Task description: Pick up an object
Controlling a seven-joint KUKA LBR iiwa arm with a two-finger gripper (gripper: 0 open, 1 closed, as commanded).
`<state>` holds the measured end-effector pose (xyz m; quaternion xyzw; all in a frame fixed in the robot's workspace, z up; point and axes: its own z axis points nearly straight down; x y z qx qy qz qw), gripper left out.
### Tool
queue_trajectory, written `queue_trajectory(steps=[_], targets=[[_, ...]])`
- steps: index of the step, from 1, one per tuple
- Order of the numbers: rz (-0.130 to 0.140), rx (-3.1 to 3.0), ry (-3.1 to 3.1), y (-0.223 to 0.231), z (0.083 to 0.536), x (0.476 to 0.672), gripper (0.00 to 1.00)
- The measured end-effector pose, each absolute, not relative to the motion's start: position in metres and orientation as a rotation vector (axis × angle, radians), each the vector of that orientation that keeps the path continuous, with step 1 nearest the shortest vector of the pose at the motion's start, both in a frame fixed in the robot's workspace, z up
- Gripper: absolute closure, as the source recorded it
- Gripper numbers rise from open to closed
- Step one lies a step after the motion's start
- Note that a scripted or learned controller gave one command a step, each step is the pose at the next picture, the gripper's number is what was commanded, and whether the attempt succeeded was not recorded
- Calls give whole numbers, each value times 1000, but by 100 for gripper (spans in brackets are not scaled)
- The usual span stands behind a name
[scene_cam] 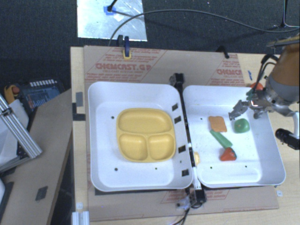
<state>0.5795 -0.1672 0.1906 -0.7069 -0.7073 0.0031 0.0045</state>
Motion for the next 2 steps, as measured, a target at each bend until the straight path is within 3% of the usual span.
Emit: queue_trajectory(steps=[1, 2], targets=[[-1, -2218, -2226, -167, 197, 583, 0], [3, -2219, -2221, -173, 137, 583, 0]])
